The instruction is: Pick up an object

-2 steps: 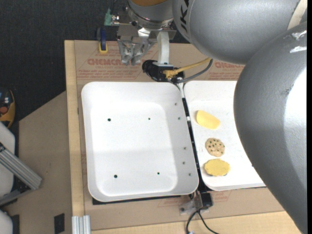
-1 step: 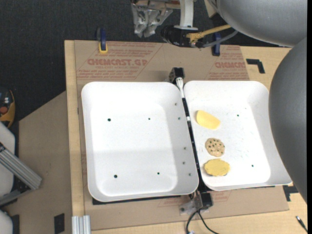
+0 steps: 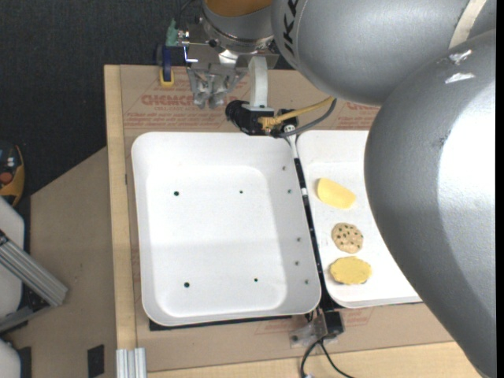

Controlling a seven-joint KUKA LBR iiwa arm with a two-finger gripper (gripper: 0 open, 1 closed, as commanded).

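Observation:
In the right bin [image 3: 358,294] lie three flat food-like pieces in a column: a yellow wedge [image 3: 335,194], a brown chocolate-chip cookie [image 3: 346,237] and a round yellow biscuit [image 3: 350,271]. My gripper [image 3: 209,95] hangs above the bench beyond the far rim of the left bin [image 3: 213,227], well away from these pieces. Its metal fingers [image 3: 203,93] point down close together with nothing visible between them. The big grey arm covers the right part of the right bin.
The left bin shows a bare white floor with small dark holes. The wooden bench [image 3: 118,211] surrounds both bins, with a dark floor at the left. Cables and a small connector [image 3: 327,325] lie at the front edge.

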